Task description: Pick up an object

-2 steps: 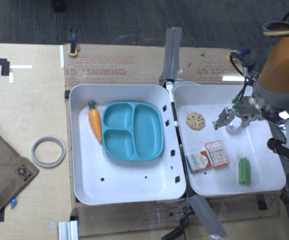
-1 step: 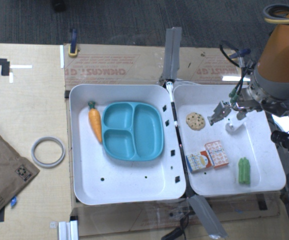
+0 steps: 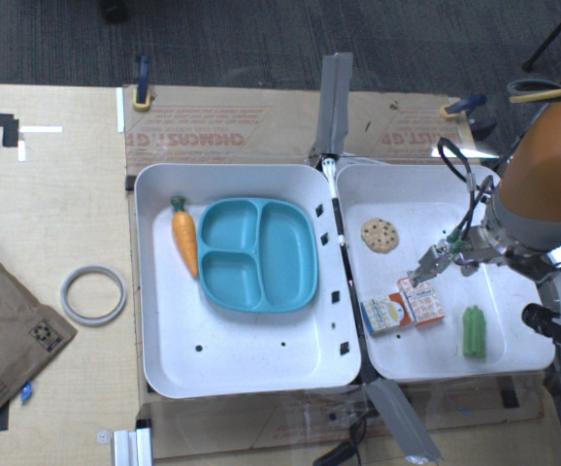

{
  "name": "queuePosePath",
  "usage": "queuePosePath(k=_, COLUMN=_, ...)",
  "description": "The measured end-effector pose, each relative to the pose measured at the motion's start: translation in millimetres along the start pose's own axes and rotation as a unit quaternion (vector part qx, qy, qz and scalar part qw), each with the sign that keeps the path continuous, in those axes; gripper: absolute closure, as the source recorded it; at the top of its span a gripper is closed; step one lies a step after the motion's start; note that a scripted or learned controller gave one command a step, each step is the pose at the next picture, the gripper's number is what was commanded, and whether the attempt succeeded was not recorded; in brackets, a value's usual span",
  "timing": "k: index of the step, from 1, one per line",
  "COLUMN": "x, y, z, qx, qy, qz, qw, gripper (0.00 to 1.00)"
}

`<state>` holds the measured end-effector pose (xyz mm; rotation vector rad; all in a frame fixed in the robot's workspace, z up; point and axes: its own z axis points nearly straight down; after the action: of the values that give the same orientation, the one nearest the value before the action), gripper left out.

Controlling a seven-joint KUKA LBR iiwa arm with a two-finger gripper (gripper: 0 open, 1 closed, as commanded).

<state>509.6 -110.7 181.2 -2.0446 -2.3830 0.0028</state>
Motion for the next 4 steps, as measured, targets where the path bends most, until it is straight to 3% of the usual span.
queuePosePath(k=1, x=-1.4, y=-10.1, z=85.7, qx=-0.004, qy=-0.001, qz=-0.057, qw=0.9984, gripper=0.00)
queuePosePath(k=2, x=-5.3, y=-8.7, z=74.8, qx=-0.008, qy=-0.005, qz=-0.053, qw=0.9985, gripper=1.00)
queuePosePath(k=3, x=-5.2, y=-8.7, z=74.8, qx=-0.008, qy=-0.005, qz=-0.054, qw=0.9985, gripper=0.00)
queuePosePath(k=4, x=9.3, y=-30.7, z=89.8, qx=-0.001, qy=0.000, qz=-0.153, qw=0.9882, gripper=0.00)
